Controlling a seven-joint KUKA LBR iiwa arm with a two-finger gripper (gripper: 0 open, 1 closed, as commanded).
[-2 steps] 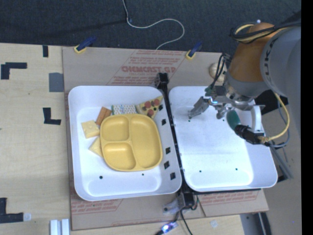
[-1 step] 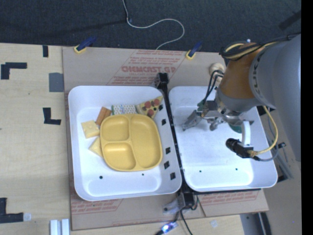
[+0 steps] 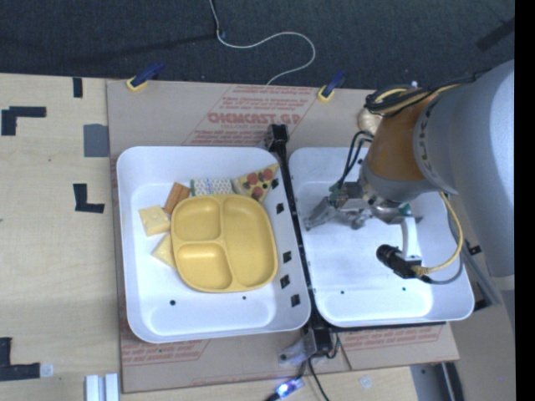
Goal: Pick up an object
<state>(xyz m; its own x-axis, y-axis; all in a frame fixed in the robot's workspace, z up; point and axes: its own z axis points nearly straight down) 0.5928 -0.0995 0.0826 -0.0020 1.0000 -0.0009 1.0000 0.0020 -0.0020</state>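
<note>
The arm point(image 3: 443, 149) reaches in from the right over the right bin point(image 3: 435, 303). Its gripper point(image 3: 322, 215) sits low over the left part of that bin, close to the divider between the two bins. The fingers are grey against the white floor and blurred, so it cannot be told whether they are apart or together; nothing is seen between them.

The objects available for picking lie in the left bin point(image 3: 146, 307). A yellow divided plate point(image 3: 224, 242) rests near the middle of that bin. A pale square cracker-like piece point(image 3: 154, 220) lies just beside the plate's left edge, and an orange-brown piece point(image 3: 175, 196) lies just beyond it, toward the far side. Along the plate's far rim sit a patterned item point(image 3: 211, 187) and what appears to be a toy pizza slice point(image 3: 257, 180), the latter near the divider.

Both bins rest on a cardboard sheet point(image 3: 242, 115) laid on the bench point(image 3: 42, 249).
</note>
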